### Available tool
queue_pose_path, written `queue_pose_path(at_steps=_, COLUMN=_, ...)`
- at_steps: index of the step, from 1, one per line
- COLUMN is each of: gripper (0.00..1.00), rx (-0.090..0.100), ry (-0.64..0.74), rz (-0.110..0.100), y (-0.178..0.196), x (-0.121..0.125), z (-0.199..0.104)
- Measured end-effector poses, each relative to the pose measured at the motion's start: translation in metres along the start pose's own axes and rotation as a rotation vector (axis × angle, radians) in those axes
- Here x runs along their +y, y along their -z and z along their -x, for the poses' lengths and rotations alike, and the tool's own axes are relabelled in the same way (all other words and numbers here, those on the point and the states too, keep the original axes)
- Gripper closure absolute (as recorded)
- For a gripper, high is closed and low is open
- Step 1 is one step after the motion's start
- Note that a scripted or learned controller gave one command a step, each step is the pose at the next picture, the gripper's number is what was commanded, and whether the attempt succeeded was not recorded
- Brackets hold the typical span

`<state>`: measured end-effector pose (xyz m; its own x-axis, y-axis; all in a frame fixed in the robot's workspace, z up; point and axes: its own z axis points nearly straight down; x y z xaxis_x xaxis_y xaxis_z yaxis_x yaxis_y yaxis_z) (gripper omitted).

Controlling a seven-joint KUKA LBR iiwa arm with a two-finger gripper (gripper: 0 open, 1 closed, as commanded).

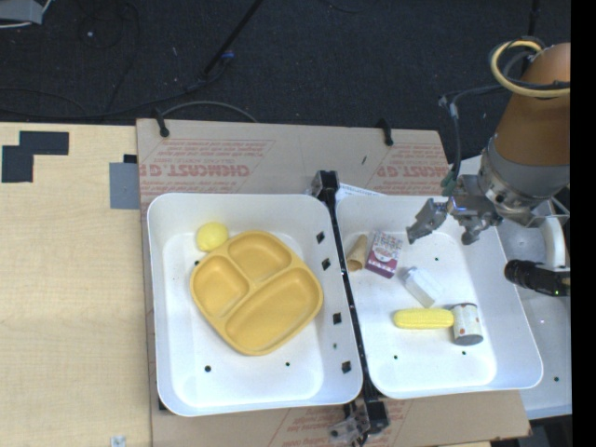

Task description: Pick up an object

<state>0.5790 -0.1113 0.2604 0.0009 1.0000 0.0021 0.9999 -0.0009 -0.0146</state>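
In the right shallow white bin point(507, 361): yellow plastic corn cob point(422, 318) beside small tin can point(466, 324), purple-and-white carton point(384, 253), tan cone point(357, 251); above its far edge, two-finger gripper point(449, 222), spread wide, holding nothing; left bin point(168, 361): yellow divided plate point(256, 291).

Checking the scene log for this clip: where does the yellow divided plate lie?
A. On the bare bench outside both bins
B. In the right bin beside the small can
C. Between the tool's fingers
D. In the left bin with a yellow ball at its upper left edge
D: the yellow divided plate lies flat in the left bin, with the yellow ball at its upper left edge.
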Motion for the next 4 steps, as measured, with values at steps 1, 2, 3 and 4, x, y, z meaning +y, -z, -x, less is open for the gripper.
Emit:
queue_pose_path(at_steps=1, gripper=0.0, rx=-0.001, ry=0.001, rz=0.011, y=0.006, x=0.002, z=0.0)
queue_pose_path(at_steps=2, gripper=0.0, rx=0.0, ry=0.001, rz=0.005, y=-0.058, x=-0.001, z=-0.004)
queue_pose_path(at_steps=3, gripper=0.0, rx=-0.001, ry=0.001, rz=0.007, y=-0.109, x=0.007, z=-0.009)
queue_pose_path(at_steps=4, gripper=0.0, rx=-0.006, ry=0.0, rz=0.017, y=-0.148, x=0.007, z=-0.009)
